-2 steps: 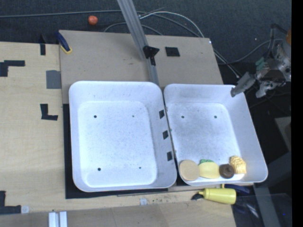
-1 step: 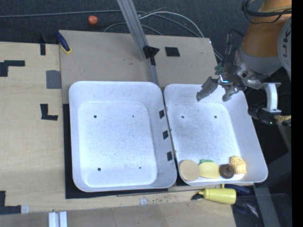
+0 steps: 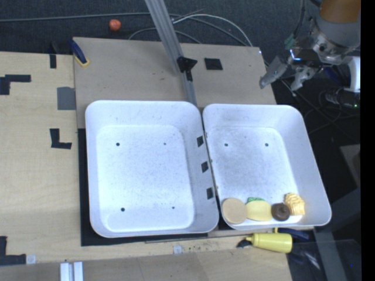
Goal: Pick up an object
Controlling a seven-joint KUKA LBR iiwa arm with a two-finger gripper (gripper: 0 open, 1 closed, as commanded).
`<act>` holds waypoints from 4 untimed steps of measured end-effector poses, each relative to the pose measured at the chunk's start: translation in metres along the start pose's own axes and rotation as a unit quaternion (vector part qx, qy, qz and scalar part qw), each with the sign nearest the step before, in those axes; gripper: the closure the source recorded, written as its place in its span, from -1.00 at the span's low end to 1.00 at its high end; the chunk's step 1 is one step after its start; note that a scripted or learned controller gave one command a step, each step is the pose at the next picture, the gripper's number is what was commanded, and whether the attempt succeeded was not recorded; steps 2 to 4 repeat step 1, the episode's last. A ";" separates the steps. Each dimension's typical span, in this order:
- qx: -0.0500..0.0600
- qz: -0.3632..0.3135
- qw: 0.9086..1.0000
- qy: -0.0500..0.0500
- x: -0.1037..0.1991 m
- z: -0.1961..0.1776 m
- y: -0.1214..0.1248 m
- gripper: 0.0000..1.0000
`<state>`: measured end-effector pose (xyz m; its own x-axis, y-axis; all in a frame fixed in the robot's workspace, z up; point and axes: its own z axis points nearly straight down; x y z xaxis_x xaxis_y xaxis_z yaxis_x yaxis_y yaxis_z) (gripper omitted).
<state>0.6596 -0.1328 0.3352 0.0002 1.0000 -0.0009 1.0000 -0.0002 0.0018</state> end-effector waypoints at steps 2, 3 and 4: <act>0.004 0.002 1.000 0.000 -0.037 0.070 -0.045 -1.00; 0.004 0.002 1.000 0.000 -0.037 0.070 -0.045 -1.00; 0.004 0.002 1.000 0.000 -0.037 0.070 -0.045 -1.00</act>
